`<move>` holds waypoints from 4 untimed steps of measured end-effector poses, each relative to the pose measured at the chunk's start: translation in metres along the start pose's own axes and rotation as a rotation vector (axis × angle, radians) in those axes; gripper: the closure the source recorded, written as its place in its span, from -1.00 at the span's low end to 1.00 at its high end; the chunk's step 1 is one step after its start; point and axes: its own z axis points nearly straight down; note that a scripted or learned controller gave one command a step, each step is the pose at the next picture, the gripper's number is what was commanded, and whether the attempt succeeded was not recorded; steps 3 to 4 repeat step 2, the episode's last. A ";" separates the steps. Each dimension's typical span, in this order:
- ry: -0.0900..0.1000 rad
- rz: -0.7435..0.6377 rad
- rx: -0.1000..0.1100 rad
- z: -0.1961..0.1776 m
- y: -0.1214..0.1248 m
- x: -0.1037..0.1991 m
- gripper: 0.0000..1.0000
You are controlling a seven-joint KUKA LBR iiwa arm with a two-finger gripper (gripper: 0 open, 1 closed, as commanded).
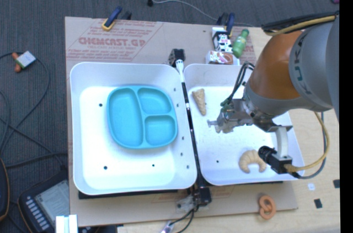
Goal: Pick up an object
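My gripper hangs over the middle of the right bin, its metal fingers pointing left and down. A tan cone-shaped pastry lies in the bin's upper left, a short way up and left of the fingertips. A croissant rests near the bin's lower right, below the wrist. Nothing shows between the fingers. A blue three-section plate sits in the left bin.
The arm's orange band and grey body cover the right bin's upper right. Small packets and a green bottle stand on the cardboard behind the bins. A clamp sits at the divider's far end. An orange ring lies in front.
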 end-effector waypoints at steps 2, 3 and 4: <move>-0.005 0.002 -0.012 0.096 0.100 -0.058 -1.00; -0.005 0.002 -0.012 0.096 0.100 -0.058 -1.00; -0.005 0.002 -0.012 0.096 0.100 -0.058 -1.00</move>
